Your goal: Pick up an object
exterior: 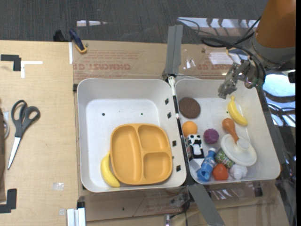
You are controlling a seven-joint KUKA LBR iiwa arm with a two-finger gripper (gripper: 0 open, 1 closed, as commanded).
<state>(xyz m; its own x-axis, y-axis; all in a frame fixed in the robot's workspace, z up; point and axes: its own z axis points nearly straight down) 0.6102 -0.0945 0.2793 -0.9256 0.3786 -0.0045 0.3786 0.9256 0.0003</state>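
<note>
Light wood bench (37,173) on the left with a pair of scissors (21,121) lying on it, well away from the two white bins sitting side by side on cardboard. Left bin (94,98) has an orange divided tray (141,153) in it, and a yellow banana (108,172) is tucked against the tray's lower left edge, partly under it. Right bin (268,168) is the busy one: a brown cookie (189,107) near the top left, an orange ball (190,128) just below it, a purple ball (211,136), a black-and-white toy (195,146) by the divider, a blue item (205,167), a red thing (220,172) and a white lid-like piece (238,150) crowded in the lower part. A second banana (236,113) lies toward the top right of that bin, with an orange drumstick-looking thing (229,127) just below it. The gripper (231,86) hangs over the top of the right bin, right above that banana's upper end, with nothing between its fingers. Can't honestly tell how far apart they are, it's too small and cluttered up there.
</note>
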